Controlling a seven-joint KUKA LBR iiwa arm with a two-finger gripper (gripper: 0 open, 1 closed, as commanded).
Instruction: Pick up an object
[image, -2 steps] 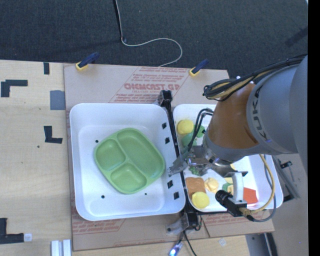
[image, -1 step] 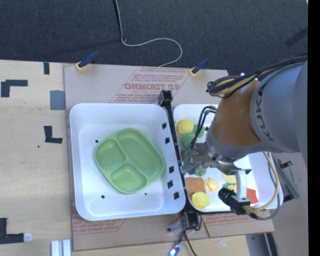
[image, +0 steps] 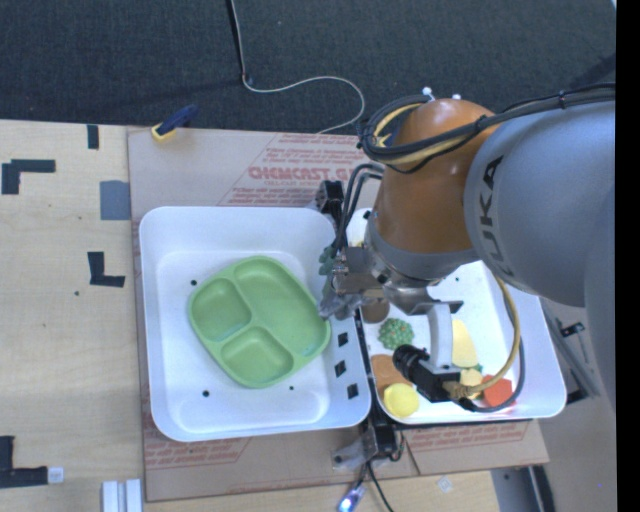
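- Green moulded plastic tray with three compartments: lies flat in the left shallow white bin, turned at an angle, nothing in it, nothing touching it.
- Right shallow white bin: carries the candidate objects, grouped at its near-left part. Round green knobbly piece like toy broccoli; yellow round fruit-shaped piece at the near rim; brown-orange rounded piece just beside it; pale yellow wedge-like piece; small red-orange piece near the near rim. All appear to rest on the bin floor.
- Grey arm with orange band: reaches in from the right, wrist above the divide between the two bins, covering much of the right bin.
- Claw: dark mechanism at the left bin's right wall, close to the tray's edge. Seen from above under the wrist, so I cannot tell its opening; no object is seen in it.
- Black fitting with cable: hangs over the toy pieces, seemingly part of the arm's dressing.
- Tabletop: pale wood surface with black marks; brown cardboard sheet under the bins.
- Task status: pick not done as far as visible. No item is raised or clear of a bin. Remaining: settle on a target, close on it, lift it free.
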